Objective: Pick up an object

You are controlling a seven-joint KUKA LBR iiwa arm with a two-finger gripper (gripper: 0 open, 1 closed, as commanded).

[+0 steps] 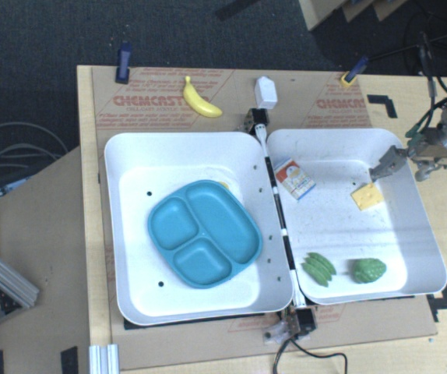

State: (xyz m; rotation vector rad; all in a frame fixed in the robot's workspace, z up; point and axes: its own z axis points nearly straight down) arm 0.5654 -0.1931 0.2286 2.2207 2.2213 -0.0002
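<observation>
The right bin (410,232) holds a small red, white and blue box (294,179) near its back left and a yellow wedge (367,196) right of the middle. A leafy green piece (318,267) and a rounder green piece (369,269) lie near its front wall. My gripper (405,169) hangs over the bin's back right corner, just above and to the right of the yellow wedge. Its two fingers stand apart, open, with nothing between them.
The left bin (130,170) carries a blue divided plate (202,232). On the bench behind the bins lie a yellow banana (200,100) and a small white block (265,92). Cables run at the right edge beside the arm.
</observation>
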